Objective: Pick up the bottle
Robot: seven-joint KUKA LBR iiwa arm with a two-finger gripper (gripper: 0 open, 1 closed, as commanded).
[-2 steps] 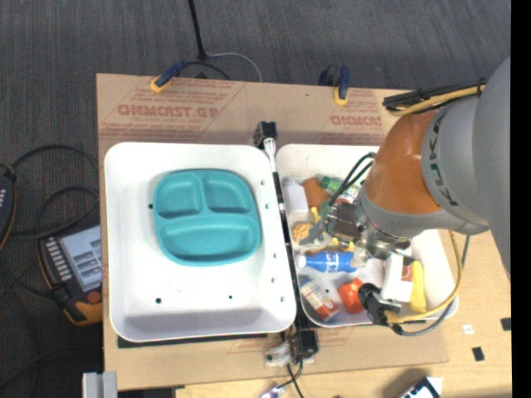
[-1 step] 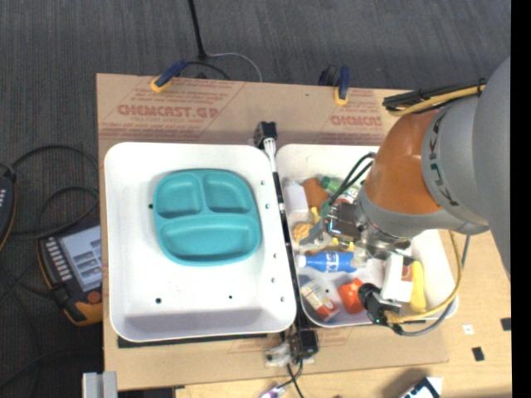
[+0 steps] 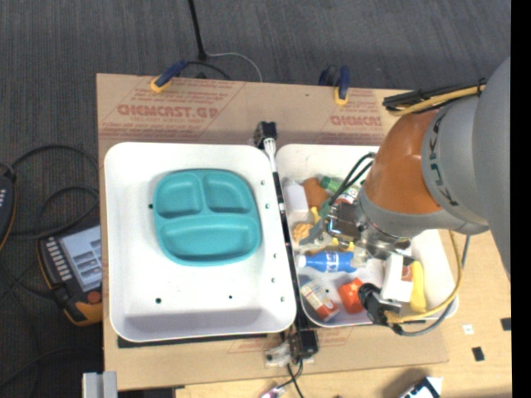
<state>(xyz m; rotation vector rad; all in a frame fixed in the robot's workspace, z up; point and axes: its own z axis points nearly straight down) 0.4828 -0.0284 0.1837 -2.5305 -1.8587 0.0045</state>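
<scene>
Bottle [image 3: 329, 262], blue and white, lies on its side amid clutter in right bin [image 3: 444, 259], just near of pincer [image 3: 338, 226], whose state I cannot tell; descend centred across its body, avoiding neighbouring items.

Bright even overhead light, soft faint shadows, mild glare on white bins [image 3: 124, 305], slightly soft focus

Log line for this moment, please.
gripper: low in right bin | blue bottle: lying just below it, not held | teal tray: left bin
</scene>
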